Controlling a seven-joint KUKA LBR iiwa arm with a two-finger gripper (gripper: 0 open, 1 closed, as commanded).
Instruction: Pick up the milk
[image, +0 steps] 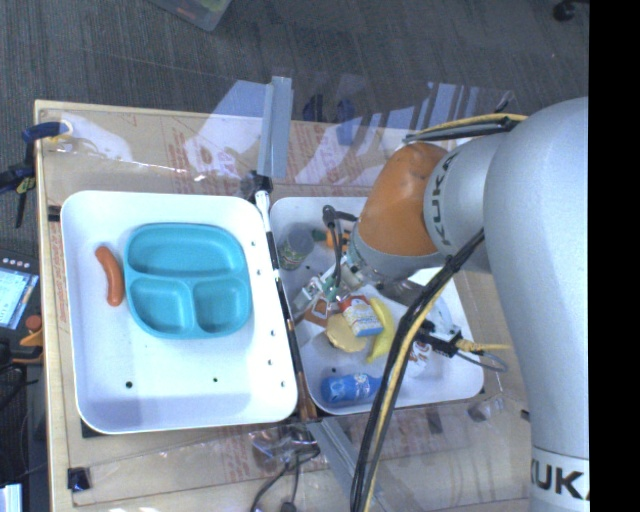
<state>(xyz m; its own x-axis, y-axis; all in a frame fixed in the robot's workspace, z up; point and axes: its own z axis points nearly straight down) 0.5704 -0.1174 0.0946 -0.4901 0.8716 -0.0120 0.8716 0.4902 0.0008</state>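
I take the milk (368, 318) to be the small carton near the right bin's (300, 212) middle, beside the banana (385, 332); light, thin-walled, crushable; I'd grip its flat sides gently; my pincer (335, 285) hovers just left; its opening I cannot tell.

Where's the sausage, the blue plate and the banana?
Orange-red sausage (111, 275): camera view, its middle.
Teal three-part plastic plate (187, 278): camera view, central divider.
Yellow banana (384, 325): camera view, its curved middle.

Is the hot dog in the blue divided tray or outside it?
Outside. The hot dog lies on the left bin's white floor, just left of the blue divided tray, whose three compartments look bare.
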